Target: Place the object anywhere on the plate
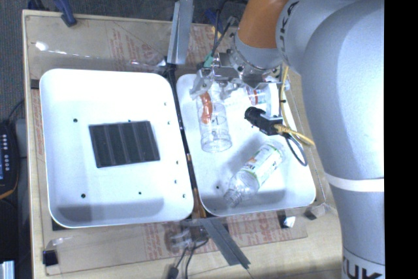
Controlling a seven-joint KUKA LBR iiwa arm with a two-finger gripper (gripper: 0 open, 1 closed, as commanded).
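Two white bins are sitting side by side on the bench. Left bin [65, 140] is holding a dark ribbed plate [124, 144], lying flat near its middle. Right bin [297, 196] is holding two clear plastic bottles: one with an orange label [212, 121] lying lengthwise toward the far end, one with a green-white label [256, 173] lying slantwise nearer the front, well apart from the plate. Grey arm [339, 75] with orange band is reaching in from the right, gripper [219, 78] hanging over the far end of the orange-label bottle. Jaw state: cannot tell, wrist hardware is crowding the view there
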